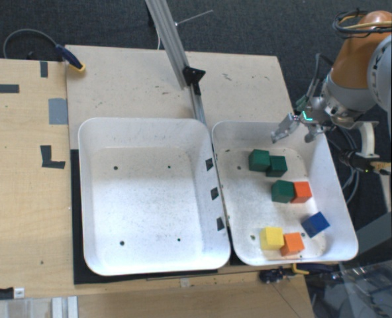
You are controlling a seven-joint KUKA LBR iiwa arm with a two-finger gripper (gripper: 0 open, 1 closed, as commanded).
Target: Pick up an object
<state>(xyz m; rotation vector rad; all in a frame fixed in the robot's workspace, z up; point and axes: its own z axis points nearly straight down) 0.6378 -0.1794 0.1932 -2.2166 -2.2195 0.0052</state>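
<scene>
Your pincer (294, 128) hangs open and empty over the right bin (335, 197)'s far edge; grip the near, light, rigid green block (259, 159) across its flat sides.

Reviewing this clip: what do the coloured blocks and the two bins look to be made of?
The blocks, such as the yellow block and blue block, look like painted wood or solid plastic: matt, flat colour, crisp edges; the view cannot settle which. The left bin and right bin look like moulded white plastic, given their rounded rims and slight sheen, with dark scuffing on the floors.
</scene>
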